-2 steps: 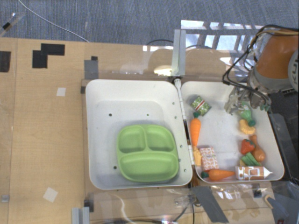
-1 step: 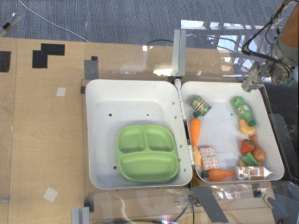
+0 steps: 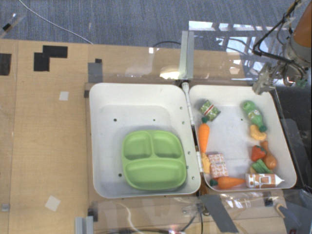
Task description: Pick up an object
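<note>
Two bins (image 3: 97, 145) | claw (image 3: 263, 84) above right bin's far corner | green plate (image 3: 153, 159) left

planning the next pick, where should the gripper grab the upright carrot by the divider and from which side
Grip the carrot across its thick orange middle, coming straight down from above. It lies lengthwise along the divider wall, green top toward the green carton, tip toward the pink box. Closing the fingers across its narrow width probably works best, though the wall close on one side leaves little room there. The gripper is at the bin's far corner.

smooth matt plastic green plate (image 3: 154, 160), glossy white bins (image 3: 136, 101), wooden bench (image 3: 44, 145)
</note>
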Motion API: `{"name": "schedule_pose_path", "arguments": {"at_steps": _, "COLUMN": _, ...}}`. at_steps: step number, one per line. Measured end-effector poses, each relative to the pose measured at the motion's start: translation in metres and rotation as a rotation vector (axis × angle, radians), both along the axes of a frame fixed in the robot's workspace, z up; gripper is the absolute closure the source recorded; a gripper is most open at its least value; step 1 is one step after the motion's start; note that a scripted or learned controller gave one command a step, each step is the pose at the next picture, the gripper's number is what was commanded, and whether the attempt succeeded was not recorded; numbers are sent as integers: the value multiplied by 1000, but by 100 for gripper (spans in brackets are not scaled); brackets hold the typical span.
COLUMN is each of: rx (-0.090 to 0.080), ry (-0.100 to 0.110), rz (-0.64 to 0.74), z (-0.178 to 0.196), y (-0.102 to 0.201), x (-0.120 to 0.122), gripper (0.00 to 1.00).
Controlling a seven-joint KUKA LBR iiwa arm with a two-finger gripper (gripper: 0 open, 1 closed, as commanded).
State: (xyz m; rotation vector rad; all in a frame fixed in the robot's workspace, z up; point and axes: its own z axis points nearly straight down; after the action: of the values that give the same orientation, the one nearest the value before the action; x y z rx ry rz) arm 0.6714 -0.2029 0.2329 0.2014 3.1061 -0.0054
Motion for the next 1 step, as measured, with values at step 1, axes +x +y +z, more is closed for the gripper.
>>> {"name": "schedule_pose_path", "arguments": {"at_steps": 1, "rx": -3, "ry": -12, "rz": 5, "z": 14, "y": 1, "x": 3, "gripper": 100}}
